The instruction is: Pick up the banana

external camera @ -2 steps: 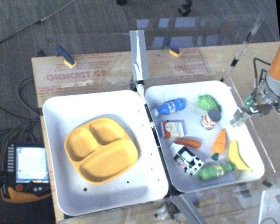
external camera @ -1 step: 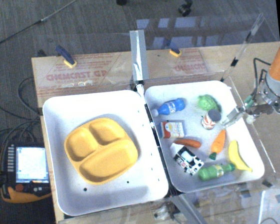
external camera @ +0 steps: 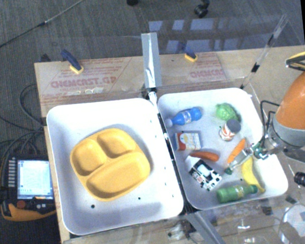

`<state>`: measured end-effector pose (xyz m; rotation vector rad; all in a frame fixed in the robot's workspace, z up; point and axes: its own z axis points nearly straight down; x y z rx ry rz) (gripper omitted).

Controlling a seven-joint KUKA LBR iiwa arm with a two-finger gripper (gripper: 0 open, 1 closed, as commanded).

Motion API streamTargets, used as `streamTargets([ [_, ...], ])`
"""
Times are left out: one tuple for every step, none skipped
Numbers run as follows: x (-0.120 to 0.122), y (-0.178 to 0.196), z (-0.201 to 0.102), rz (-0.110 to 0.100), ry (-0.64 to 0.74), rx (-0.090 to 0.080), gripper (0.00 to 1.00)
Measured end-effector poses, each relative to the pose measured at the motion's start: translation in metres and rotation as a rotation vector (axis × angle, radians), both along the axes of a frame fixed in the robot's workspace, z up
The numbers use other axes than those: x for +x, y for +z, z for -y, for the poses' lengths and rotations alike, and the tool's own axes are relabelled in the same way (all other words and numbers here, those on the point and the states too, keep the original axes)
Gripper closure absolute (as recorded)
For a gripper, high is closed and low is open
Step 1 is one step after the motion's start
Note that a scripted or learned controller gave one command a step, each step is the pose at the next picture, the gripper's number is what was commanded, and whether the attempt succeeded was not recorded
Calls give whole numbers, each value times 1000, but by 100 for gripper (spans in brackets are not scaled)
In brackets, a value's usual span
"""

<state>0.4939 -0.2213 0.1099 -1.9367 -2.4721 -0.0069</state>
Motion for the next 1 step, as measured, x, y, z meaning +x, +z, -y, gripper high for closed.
streamTargets([
  [-1, -14, -4, 11, -104, 8, 0],
])
